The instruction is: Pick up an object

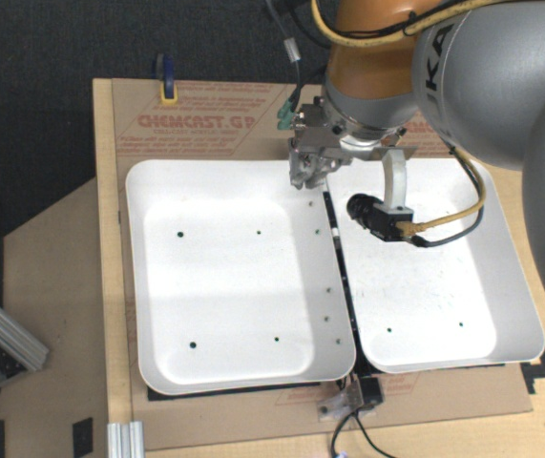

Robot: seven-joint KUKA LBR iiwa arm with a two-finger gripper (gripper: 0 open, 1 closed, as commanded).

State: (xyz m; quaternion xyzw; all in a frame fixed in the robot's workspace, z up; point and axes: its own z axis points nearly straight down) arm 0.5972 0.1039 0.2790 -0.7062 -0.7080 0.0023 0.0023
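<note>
So from my feed I count two shallow white bins sitting side by side on the tabletop [110, 256]: the left bin [224, 275] in the middle of the frame and the right bin [444, 294] toward the right. I can see four small dark dots on the left bin's floor and a couple near the lower edge of the right one. One arm [415, 36], grey with the orange band, comes in from the upper right, and its jaws [306, 172] hang at the top centre, right over the back rim where the two bins meet. I honestly can't tell whether they're apart or together, too small and cluttered there. I can't pick out any loose object to grab in either bin. A black connector with a tan cable [387, 219] dangles off the wrist over the right bin. The brown board under the bins reads "CHEMCAST GP" [196, 119] in red, and there's one blue and yellow clamp [166, 76] at the upper left edge of it
</note>
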